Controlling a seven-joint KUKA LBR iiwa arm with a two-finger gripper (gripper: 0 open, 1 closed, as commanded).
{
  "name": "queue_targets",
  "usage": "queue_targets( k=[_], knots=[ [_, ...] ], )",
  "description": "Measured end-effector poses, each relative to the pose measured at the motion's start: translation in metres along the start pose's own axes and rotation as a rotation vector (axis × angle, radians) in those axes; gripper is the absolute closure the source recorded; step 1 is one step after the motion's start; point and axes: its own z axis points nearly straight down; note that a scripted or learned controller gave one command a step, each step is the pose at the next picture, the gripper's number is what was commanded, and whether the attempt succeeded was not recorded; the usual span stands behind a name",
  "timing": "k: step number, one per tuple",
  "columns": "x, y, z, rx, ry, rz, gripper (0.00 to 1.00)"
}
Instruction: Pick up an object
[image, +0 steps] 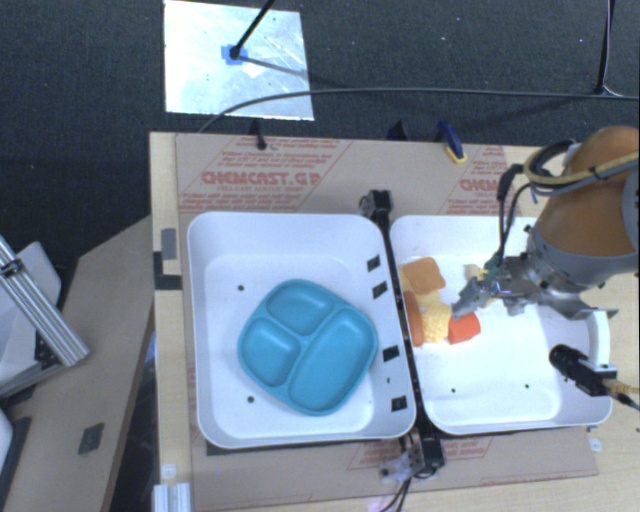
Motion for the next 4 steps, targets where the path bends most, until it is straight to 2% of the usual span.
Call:
queue_targets(
  k=[1, 2, 3, 4],
  knots=[
    [0.0, 0.003, -0.006, -0.012, -0.002, -0.002, 0.0],
    [-0.005, 0.007, 0.055, -0.009, -0.001, 0.0, 0.0],
    [-0.007, 0.013, 0.099, -0.009, -0.001, 0.0, 0.0],
    [-0.007, 0.013, 0.123, -0.01, -0.001, 0.0, 0.0]
  ],
)
